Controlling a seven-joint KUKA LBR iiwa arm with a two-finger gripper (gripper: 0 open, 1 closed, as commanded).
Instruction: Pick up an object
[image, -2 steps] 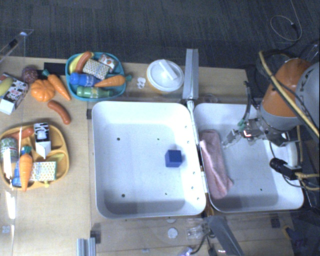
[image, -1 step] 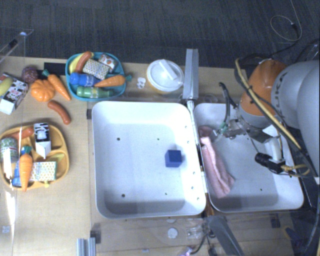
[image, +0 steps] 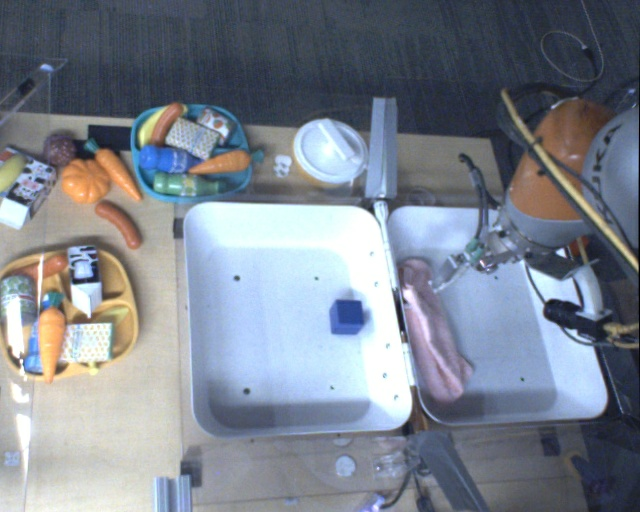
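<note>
Currently, pink cloth (image: 432, 337) lies along left wall of right bin (image: 570, 400); blue cube (image: 347, 316) sits mid left bin (image: 215, 300). Gripper (image: 450, 272) hovers just above cloth's upper end, fingers slightly parted, holding nothing.

Hand (image: 452, 270) over right bin (image: 520, 400), just beside pink cloth (image: 434, 335); blue cube (image: 347, 316) in left bin (image: 260, 400)

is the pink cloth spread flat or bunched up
Bunched up. The pink cloth lies as a long rumpled roll along the left wall of the right bin, not spread flat.
</note>
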